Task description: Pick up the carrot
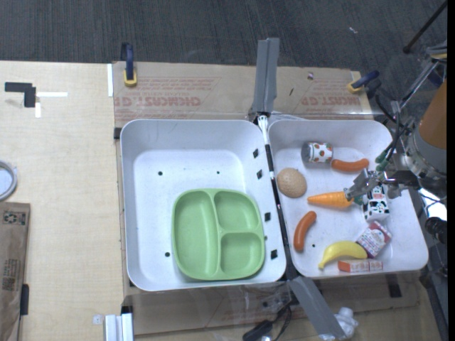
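The carrot (329,199) is orange and lies on its side in the middle of the right bin (405,261), with its tip pointing left. My gripper (361,189) is down at the carrot's thick right end, touching or nearly touching it. The carrot still rests on the bin floor. The grey arm with its orange band comes in from the right edge, above the bin's right wall.
Around the carrot lie a tan egg-shaped item (291,182), a white red-dotted can (318,152), an orange-red sausage (350,165), a red sausage (304,230), a banana (341,251), a cow-patterned box (377,207) and a pink packet (373,240). The left bin holds a green divided plate (219,233).
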Motion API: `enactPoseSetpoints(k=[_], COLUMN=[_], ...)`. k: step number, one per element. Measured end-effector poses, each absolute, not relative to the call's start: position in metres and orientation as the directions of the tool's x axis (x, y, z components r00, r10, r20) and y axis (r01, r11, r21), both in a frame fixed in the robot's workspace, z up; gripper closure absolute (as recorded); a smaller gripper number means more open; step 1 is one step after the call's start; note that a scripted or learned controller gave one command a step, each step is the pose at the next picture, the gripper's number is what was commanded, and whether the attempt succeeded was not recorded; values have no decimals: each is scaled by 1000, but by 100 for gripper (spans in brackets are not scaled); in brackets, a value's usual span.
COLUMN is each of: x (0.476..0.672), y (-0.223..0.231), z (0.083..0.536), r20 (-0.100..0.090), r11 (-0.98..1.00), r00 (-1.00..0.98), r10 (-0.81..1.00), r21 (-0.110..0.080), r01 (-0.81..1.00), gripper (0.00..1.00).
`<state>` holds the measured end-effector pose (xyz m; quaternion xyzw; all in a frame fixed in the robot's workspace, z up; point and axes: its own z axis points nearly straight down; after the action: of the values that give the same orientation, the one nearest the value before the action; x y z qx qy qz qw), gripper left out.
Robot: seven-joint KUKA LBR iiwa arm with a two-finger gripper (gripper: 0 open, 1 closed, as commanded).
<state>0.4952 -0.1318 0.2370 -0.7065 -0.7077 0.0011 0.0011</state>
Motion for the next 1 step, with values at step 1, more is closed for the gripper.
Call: enactPoseSetpoints(k=[1], x=[486], y=[-102], z=[399], r20=[-2], r11=[-7], r00=[7], r10=[1000], r21=[-1], r01=[1000], gripper=[0])
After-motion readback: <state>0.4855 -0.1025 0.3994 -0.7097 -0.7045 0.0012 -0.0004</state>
